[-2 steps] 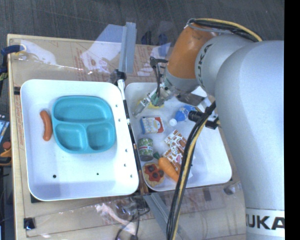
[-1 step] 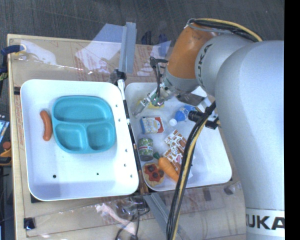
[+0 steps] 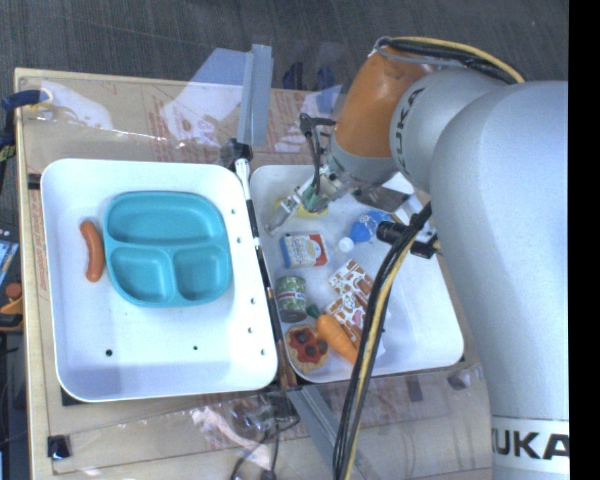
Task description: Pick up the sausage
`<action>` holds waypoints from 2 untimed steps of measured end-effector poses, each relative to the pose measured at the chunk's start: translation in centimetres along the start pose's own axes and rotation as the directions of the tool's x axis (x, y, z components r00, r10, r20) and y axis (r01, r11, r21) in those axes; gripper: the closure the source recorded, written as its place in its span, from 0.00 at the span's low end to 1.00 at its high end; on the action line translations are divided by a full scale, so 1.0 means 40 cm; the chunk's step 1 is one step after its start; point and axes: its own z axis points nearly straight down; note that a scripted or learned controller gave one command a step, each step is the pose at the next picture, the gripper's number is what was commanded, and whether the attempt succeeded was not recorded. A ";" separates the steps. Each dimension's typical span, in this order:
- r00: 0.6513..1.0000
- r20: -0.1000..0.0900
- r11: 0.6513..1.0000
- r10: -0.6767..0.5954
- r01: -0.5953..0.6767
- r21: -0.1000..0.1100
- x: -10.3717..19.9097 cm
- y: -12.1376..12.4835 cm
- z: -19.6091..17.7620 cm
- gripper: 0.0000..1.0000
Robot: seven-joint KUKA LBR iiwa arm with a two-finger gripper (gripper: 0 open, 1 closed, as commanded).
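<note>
Sausage [image 3: 93, 250], orange and slightly curved, beside the turquoise plastic divided tray [image 3: 167, 245].
I read "KUKA" on the arm; the gripper [image 3: 307, 200] grip I cannot tell.

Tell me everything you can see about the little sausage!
The sausage is small, orange-red and smooth, with rounded ends and a slight curve. It looks like a toy, maybe plastic. It lies flat on the floor of the left white bin, running up and down in the picture, close beside the left edge of the blue divided tray; I cannot tell if they touch. The gripper is far away, over the other bin.
</note>
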 end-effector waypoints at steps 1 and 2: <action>1.000 0.000 1.000 0.000 0.000 0.000 0.000 0.000 0.000 0.00; 1.000 0.000 1.000 0.000 0.000 0.000 0.000 0.000 0.000 0.00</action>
